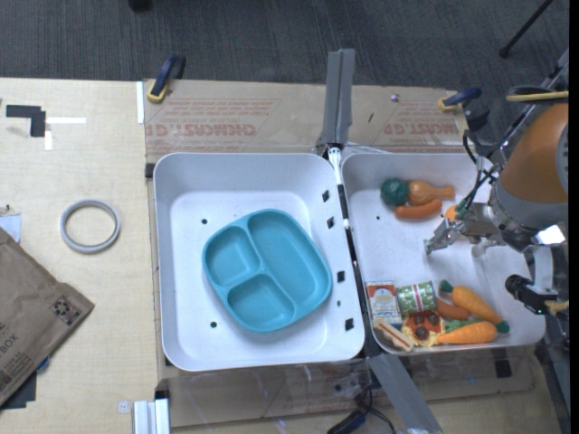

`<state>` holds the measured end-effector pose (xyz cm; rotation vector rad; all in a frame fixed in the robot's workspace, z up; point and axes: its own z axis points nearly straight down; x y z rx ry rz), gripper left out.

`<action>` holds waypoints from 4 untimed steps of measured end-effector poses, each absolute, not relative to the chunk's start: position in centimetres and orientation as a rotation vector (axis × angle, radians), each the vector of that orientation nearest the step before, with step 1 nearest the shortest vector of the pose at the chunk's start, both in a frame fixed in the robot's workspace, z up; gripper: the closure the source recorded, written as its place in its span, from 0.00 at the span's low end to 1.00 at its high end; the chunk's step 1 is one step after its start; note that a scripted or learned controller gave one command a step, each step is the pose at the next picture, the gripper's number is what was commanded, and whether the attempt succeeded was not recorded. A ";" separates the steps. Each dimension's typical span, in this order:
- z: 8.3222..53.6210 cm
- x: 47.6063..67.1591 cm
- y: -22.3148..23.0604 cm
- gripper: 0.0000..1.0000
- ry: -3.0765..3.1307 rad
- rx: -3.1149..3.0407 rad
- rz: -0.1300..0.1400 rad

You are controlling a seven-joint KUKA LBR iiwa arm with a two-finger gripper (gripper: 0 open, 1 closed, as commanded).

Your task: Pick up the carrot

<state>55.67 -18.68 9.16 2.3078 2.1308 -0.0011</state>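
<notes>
My gripper [450,239], fingers spread and holding nothing, hangs over the right white bin [362,174]; I should descend squarely across the long orange plastic carrot [467,333] lying near its front wall.

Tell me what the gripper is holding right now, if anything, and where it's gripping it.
Nothing. The gripper hovers over bare floor of the right bin, with no object between its fingers; the carrots lie apart from it.
</notes>
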 end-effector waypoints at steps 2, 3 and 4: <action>10.2 64.6 -20.5 1.00 2.009 2.413 -0.004; 22.1 65.9 -14.4 1.00 2.018 2.405 -0.001; 23.6 65.9 -7.4 1.00 2.097 2.340 -0.003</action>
